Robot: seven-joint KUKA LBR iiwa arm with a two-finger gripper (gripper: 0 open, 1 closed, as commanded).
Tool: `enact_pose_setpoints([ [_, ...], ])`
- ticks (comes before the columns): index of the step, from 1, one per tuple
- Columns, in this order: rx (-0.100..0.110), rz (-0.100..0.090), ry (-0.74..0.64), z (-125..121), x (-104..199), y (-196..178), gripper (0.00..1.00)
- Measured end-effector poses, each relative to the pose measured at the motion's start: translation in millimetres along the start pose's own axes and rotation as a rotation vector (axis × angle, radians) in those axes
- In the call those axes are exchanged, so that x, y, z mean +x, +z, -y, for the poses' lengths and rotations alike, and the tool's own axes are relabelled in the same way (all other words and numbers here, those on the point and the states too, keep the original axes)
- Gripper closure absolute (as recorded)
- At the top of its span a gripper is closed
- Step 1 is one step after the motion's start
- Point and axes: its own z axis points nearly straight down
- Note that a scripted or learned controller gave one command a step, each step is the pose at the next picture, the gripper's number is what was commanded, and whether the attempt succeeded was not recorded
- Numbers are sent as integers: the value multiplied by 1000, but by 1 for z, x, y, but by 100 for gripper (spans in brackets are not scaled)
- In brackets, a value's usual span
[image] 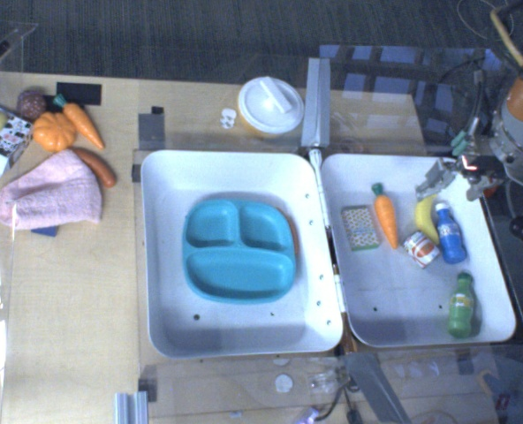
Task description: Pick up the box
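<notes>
Speckled box (360, 227) in rt bin — hand (442, 177) apart, upper-right.

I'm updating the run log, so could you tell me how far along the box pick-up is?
Nothing looks done yet: the box lies flat in the right bin, left of the carrot. The gripper hovers near the bin's upper right, over the banana. Reaching, grasping and lifting all remain.

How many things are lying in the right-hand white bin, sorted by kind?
Box: 1
Carrot: 1
Banana: 1
Can: 1
Bottles: 2, blue bottle and green bottle
Total: 6
</notes>
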Motion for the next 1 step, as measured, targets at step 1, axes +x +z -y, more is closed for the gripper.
enact_pose_setpoints([
  [1,2,-1,-82,-3,37,153,0],
])
